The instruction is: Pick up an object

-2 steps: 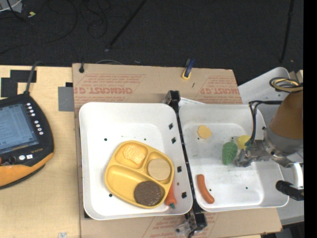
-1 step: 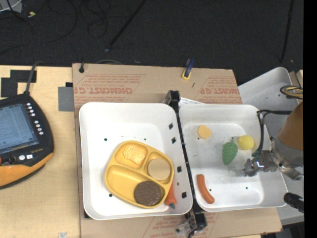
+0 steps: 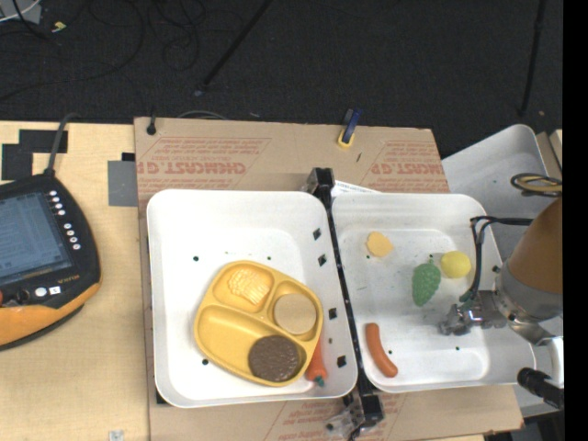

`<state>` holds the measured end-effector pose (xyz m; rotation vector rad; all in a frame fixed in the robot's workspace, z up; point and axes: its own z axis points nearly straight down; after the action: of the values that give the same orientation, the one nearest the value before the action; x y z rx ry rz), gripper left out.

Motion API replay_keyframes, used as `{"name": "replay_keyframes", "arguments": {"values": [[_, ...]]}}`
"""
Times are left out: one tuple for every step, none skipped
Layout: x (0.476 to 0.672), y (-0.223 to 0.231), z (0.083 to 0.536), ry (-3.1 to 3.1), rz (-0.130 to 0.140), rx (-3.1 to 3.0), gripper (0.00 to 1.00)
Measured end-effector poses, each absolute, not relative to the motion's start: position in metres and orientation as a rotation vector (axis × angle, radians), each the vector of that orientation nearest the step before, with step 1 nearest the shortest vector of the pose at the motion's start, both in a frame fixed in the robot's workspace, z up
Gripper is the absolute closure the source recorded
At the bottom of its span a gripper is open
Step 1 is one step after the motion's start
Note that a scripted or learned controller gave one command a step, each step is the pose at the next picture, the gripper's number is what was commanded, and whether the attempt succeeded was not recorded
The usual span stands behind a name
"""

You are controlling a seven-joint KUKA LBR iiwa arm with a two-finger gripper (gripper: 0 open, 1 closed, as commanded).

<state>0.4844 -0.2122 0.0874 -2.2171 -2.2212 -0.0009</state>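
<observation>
In the right bin (image 3: pixel 413 375) lie a small orange-yellow piece (image 3: pixel 378 243), a green bumpy toy (image 3: pixel 425 283), a yellow ball-like toy (image 3: pixel 455 265) and a red-orange sausage (image 3: pixel 380 350). My gripper (image 3: pixel 462 321) comes in from the right and sits low in that bin, just below and right of the green toy. No object shows between its fingers. The orange band of the arm (image 3: pixel 542 251) is above it at the right edge.
The left bin (image 3: pixel 184 219) holds a yellow compartment tray (image 3: pixel 216 324) with a waffle-like piece, a tan disc and a brown patty; an orange carrot-like item (image 3: pixel 317 366) lies at its right edge. A black divider separates the bins. A teach pendant (image 3: pixel 41 255) rests at far left.
</observation>
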Motion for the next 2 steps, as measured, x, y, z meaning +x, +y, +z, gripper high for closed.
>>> {"name": "replay_keyframes", "arguments": {"values": [[0.48, -0.212, 0.089, -2.228, -0.007, -2.222, 1.0], [0.478, -0.184, 0.088, -2.225, 0.0, -2.229, 1.0]]}}
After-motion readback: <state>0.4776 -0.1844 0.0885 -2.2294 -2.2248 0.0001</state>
